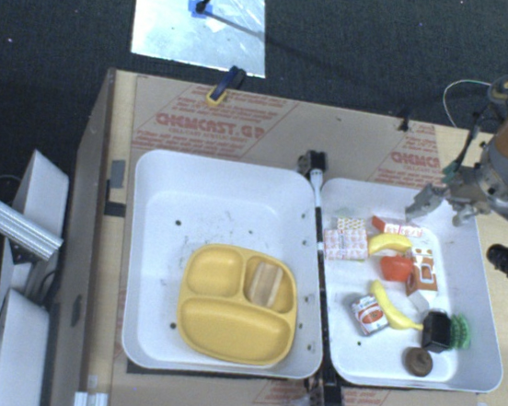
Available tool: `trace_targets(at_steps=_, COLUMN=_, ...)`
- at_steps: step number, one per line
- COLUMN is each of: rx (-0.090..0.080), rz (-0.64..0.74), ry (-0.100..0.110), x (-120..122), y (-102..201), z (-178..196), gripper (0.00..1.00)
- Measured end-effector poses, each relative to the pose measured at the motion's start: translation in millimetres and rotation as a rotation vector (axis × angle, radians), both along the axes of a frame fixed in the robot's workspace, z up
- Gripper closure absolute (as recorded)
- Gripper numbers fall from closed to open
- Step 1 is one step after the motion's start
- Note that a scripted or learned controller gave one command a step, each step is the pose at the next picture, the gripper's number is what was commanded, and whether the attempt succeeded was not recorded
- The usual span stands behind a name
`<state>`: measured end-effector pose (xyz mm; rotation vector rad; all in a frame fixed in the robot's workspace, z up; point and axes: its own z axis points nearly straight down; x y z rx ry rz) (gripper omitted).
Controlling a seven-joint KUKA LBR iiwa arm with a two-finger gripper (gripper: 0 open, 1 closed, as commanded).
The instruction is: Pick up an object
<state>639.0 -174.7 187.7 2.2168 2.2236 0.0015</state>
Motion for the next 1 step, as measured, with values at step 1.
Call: trace_targets(at_steps=1, rx=-0.007, rz=0.000, ry=-0.021, x=-28.1, y=26.8, z=-80.4, gripper=0.00)
